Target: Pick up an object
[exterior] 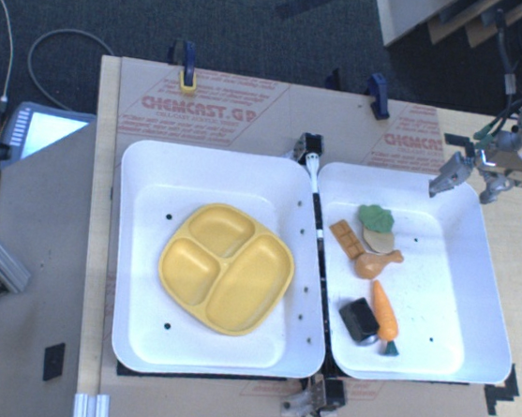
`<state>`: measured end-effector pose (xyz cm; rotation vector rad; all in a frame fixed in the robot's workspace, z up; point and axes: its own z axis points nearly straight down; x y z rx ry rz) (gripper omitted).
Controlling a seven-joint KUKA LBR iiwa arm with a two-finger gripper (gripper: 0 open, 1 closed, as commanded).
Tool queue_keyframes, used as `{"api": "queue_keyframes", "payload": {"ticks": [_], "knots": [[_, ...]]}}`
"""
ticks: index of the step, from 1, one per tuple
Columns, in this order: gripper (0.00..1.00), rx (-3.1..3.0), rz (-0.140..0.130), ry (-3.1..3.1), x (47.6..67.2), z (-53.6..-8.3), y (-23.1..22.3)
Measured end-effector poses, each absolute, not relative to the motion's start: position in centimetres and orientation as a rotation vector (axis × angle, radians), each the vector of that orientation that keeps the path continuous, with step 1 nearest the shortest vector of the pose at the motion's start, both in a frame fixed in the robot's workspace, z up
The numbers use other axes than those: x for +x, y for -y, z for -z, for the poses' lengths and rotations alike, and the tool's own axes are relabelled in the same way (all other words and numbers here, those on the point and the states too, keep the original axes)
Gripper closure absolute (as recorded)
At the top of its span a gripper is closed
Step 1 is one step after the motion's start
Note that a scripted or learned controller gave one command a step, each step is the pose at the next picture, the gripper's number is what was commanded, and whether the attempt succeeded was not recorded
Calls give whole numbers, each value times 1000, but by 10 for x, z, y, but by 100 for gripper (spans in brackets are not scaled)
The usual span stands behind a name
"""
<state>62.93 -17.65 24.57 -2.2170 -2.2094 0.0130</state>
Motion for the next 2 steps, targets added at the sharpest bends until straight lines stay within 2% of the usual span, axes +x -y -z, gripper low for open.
{"api": "queue_keyframes", "payload": {"ticks": [1, 2], "knots": [[0, -2221, 0, 2222, 632, -255, 176], [0, -2218, -5, 2218, 631, -191, 178]]}}
